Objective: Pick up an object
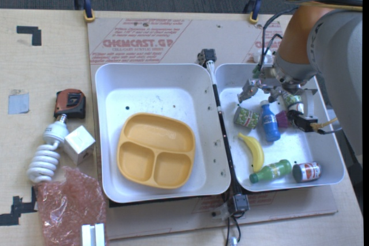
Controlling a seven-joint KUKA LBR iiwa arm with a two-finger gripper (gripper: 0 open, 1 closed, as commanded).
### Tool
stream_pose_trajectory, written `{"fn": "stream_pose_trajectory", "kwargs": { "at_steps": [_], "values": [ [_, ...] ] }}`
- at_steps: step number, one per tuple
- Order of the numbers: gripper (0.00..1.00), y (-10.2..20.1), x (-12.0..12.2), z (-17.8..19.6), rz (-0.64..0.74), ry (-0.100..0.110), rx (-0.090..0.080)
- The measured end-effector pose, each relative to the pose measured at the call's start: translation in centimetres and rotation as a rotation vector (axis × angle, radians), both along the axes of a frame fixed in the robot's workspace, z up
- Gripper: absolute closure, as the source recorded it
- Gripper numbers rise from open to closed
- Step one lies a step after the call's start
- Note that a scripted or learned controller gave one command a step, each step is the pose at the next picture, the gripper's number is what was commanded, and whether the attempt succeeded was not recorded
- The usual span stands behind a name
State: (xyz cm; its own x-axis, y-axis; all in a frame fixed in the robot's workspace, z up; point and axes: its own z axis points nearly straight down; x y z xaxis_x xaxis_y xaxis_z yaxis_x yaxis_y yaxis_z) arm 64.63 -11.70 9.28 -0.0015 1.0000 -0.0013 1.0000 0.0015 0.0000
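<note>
A blue bottle (270,124) lies in the right bin (328,173), just below the end effector (266,91), whose grip state cannot be made out. Crowding it are a green packet (246,117), a banana (253,150), a green bottle (271,171) and a red can (306,171). The left bin (109,95) holds a yellow divided tray (155,150); a light bulb (47,152) lies on the surface (34,83).

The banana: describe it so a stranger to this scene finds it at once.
Look in the right-hand white bin, beside the bin holding the yellow divided plastic tray. Near its front lies the yellow curved banana, above a green plastic bottle; nothing else there is yellow.
</note>
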Motion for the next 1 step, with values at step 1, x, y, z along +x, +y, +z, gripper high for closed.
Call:
{"fn": "stream_pose_trajectory", "kwargs": {
  "at_steps": [1],
  "values": [
    [0.00,-1.21,-7.84,-0.02,-0.003,0.000,0.001]
  ]
}}
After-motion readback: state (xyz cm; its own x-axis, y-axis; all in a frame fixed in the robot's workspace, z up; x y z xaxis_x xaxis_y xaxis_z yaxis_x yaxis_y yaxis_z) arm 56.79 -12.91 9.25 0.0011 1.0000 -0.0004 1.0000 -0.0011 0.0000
